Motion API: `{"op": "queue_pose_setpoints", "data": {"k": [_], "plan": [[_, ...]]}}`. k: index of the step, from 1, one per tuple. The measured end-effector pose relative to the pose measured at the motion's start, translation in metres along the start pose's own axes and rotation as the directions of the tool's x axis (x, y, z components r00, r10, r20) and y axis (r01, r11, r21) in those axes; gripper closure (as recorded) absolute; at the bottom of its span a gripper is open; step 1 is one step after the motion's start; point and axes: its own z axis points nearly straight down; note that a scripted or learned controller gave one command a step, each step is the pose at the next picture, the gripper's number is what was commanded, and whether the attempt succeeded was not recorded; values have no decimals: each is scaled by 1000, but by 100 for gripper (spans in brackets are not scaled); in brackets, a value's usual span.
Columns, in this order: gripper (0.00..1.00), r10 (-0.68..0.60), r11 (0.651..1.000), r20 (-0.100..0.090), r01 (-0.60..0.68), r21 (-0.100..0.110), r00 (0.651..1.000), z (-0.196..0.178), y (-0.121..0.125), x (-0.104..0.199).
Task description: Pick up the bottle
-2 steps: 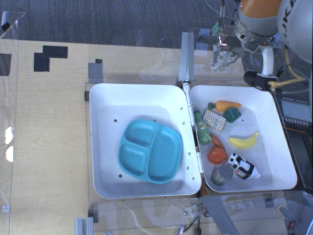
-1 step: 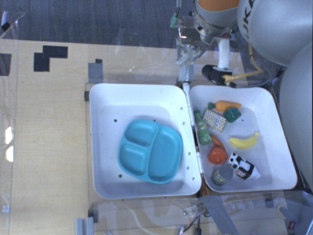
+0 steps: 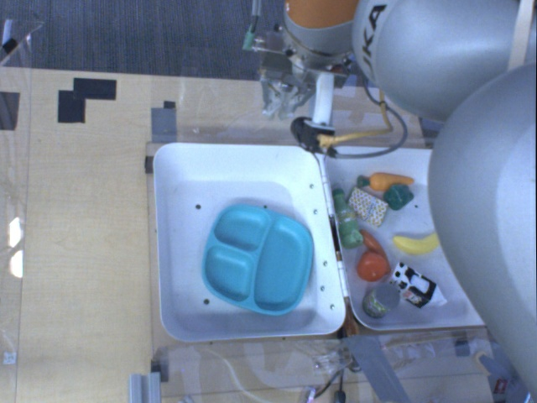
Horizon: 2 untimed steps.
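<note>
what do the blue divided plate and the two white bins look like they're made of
The blue divided plate looks like moulded plastic: one even colour, rounded compartment walls, a soft sheen. The left white bin and the right white bin also look like plastic, smooth and slightly glossy, with rounded corners and thin rolled rims; coated metal can't be ruled out from this view.

Glossy blue plastic tray [image 3: 258, 259]

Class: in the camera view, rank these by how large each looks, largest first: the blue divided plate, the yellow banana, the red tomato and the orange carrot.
1. Blue divided plate, clearly the largest.
2. Yellow banana and orange carrot: they look alike in size, so no ranking between them.
3. Red tomato, slightly smaller, though close to those two.
</note>
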Motion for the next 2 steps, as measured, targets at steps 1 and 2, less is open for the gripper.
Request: {"op": "queue_pose_setpoints", "data": {"k": [1, 2], "plan": [[100, -141, 990, 0, 141, -6, 990, -91, -16, -80], [100, -246, 969, 0, 246, 2, 969, 2, -8, -3]]}}
